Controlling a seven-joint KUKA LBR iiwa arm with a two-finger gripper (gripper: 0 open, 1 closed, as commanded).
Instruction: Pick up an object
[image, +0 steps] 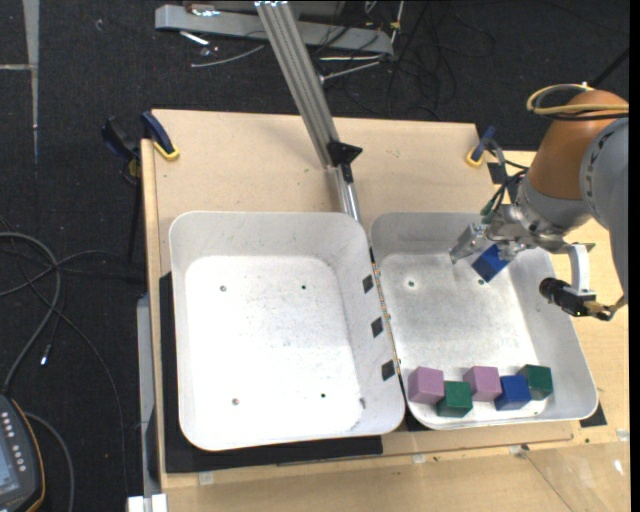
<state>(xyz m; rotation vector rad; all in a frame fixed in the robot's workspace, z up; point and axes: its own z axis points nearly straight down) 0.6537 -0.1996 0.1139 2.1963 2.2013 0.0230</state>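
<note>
My gripper (484, 254) hangs over the far part of the right bin (560, 330), reaching in from the right. A small blue block (490, 264) sits between its metal fingers (466, 245), tilted and seemingly lifted off the bin floor. The gripper is shut on that block. Along the near wall of the right bin lie several other blocks: a purple one (426, 384), a green one (456, 398), a second purple one (484, 381), a blue one (513, 391) and a dark green one (538, 380).
The left bin (190, 300) stands beside the right one, with a black divider strip (378, 325) between them. A slanted metal pole (305, 90) crosses the bench's far side. Clamps (160, 138) sit at the far corners.
</note>
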